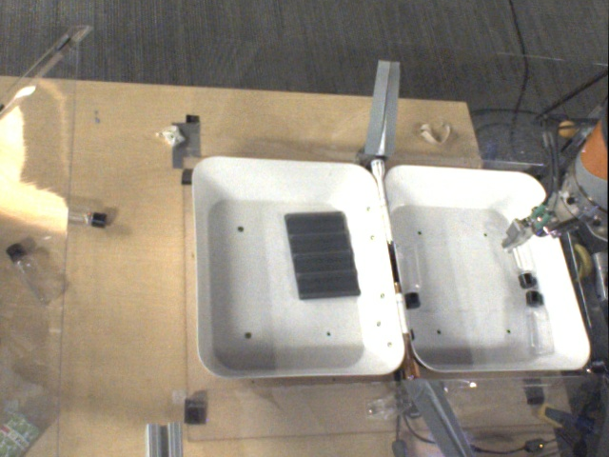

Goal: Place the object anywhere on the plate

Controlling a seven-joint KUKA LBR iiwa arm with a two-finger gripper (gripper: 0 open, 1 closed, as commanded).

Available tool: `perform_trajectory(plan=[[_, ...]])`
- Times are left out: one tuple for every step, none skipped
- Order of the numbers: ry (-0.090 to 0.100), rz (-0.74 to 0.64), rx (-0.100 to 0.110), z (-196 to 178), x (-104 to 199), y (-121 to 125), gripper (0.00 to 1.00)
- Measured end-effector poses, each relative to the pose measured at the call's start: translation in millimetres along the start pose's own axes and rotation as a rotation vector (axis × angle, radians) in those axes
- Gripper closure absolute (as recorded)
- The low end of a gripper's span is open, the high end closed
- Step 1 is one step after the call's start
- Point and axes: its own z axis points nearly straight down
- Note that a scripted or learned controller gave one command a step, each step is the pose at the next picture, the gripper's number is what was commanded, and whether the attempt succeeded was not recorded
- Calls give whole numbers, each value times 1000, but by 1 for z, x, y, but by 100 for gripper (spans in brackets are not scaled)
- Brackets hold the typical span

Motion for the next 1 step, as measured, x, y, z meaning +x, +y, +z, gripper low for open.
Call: perform_trajectory(plan=[[2,2,3,30,-8,93,100]])
